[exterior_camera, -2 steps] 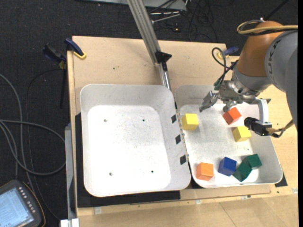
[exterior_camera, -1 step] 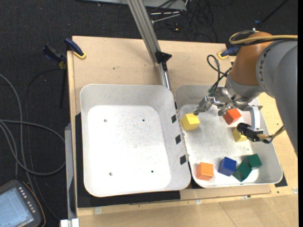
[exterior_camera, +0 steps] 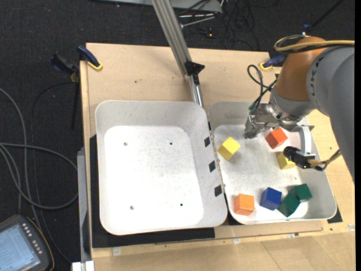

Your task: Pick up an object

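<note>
bins [exterior_camera: 113,117] – smooth white plastic | bench [exterior_camera: 141,66] – matt wood

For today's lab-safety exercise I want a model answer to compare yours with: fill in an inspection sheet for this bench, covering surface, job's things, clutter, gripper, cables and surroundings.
Surface: wooden bench bearing a left bin and a right bin, side by side.
Job's things: in the right bin, a yellow cube, red-orange cube, small yellow block, orange cube, blue cube and two green blocks touching each other.
Clutter: black tabs along the seam between the bins.
Gripper: gripper low over the right bin, between the yellow and red-orange cubes; grasp state unclear.
Cables: wires beside the wrist; loose cables on the floor at left.
Surroundings: dark carpet, metal pole, blue clamps, a screen at the lower left.
</note>
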You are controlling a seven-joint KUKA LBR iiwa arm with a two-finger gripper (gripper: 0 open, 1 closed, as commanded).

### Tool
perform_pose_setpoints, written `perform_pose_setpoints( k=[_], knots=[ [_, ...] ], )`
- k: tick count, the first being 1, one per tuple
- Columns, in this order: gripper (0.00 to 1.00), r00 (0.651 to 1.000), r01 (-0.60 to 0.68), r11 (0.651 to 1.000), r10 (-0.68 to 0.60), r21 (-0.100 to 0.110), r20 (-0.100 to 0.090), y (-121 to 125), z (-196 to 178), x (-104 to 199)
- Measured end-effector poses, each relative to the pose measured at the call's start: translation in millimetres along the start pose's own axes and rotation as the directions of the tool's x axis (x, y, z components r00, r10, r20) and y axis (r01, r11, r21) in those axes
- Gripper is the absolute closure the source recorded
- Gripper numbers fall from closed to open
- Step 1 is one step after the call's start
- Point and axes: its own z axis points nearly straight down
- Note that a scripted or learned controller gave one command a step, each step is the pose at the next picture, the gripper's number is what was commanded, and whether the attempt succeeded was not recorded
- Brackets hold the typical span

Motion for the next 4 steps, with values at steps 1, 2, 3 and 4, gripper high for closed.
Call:
perform_pose_setpoints(
  k=[1, 2, 3, 4],
  knots=[
    [1.00, 1.000, 0.004, 1.000, -0.004, 0.001, -0.002, -0.2, -61.6, 6.6],
    [1.00, 1.000, 0.004, 1.000, -0.004, -0.001, -0.001, 2.0, -115.7, 6.4],
    [1.00, 1.000, 0.004, 1.000, -0.004, 0.001, -0.001, 3.3, -148.9, 6.4],
    [1.00, 1.000, 0.009, 1.000, -0.009, 0.007, -0.004, -18.4, -151.4, 62.5]
  ],
)
